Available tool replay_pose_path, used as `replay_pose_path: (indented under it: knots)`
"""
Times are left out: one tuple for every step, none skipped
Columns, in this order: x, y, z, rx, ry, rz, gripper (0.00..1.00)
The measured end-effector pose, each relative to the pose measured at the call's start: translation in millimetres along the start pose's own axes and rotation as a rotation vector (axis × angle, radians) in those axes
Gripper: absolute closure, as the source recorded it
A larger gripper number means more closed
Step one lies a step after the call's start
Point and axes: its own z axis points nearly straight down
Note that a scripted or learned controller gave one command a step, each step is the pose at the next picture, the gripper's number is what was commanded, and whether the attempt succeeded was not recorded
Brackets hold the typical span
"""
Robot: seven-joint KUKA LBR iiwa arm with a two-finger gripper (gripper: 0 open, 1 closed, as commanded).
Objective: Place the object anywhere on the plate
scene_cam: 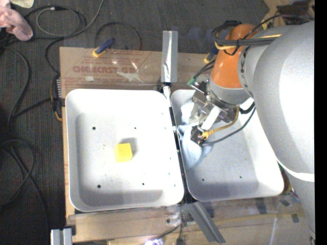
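While the arm (286, 86) reaches in from the right, its gripper (200, 117) hangs over the right bin (240, 182). It is close to that bin's left wall and nearer the far left corner than the near one. The wrist and the orange band (230, 68) cover most of the gripper from above, so it cannot be told whether it is open or closed, nor whether it has hold of anything.

The block (123, 152), small, yellow and square, lies flat on the floor of the left bin (82, 106). It sits a little toward the near edge and roughly midway between the left and right walls. It touches no wall and is well apart from the gripper, with the two bins' adjoining walls between them. A few small dark dots mark the floor of the left bin around it.

The bins stand side by side, their inner walls almost touching. A cardboard (107, 68) sheet with red print lies under their far edges. A blue clamp (103, 46) sits at the cardboard's far edge, toward its left corner. A grey strut (169, 60) runs back from the gap between the bins at their far edge. Black cables (61, 22) loop over the dark floor beyond the cardboard, and a pink cloth (15, 22) lies past them at the far left.
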Motion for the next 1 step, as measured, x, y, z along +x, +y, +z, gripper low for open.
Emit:
replay_pose_path:
  knots:
    - [-8.6,-121.1,-0.8,-0.009,0.004,0.225,1.0]
